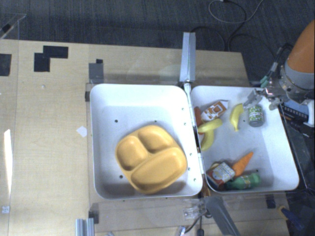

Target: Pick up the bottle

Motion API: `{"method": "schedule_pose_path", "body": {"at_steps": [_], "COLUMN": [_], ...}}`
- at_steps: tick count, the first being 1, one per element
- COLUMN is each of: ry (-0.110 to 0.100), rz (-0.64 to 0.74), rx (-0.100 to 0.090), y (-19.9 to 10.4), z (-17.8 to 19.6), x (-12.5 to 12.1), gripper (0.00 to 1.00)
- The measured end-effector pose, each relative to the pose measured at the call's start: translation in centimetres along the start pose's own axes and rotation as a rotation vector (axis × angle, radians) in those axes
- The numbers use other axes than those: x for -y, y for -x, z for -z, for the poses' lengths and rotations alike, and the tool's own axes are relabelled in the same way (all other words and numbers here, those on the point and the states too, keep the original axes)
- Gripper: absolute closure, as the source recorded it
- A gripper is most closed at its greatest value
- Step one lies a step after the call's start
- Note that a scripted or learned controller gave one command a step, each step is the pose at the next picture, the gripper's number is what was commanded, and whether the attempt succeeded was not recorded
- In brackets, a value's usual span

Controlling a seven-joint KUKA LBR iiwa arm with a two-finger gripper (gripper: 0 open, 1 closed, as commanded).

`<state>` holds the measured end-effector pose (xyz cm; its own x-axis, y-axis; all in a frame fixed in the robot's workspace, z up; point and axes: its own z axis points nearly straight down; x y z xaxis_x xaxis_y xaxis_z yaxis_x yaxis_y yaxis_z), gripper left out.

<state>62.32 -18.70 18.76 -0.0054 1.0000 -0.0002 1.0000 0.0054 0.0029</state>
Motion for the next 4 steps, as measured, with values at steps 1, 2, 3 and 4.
{"method": "schedule_pose_path", "body": {"at_steps": [1,2,3,4], "ry": [0.004,0.003,0.025,0.005], "rz": [-0.202,-0.167,-0.268,-0.260], "rx": [-0.002,0.002,0.000,-0.001], "y": [1.4,1.0,0.4,-0.6], "z": [-9.1,1.6,-8.0,-10.0], "x": [2.7,-4.8,-1.3,3.2], "gripper": [0.00,0.00,0.00,0.00]}}
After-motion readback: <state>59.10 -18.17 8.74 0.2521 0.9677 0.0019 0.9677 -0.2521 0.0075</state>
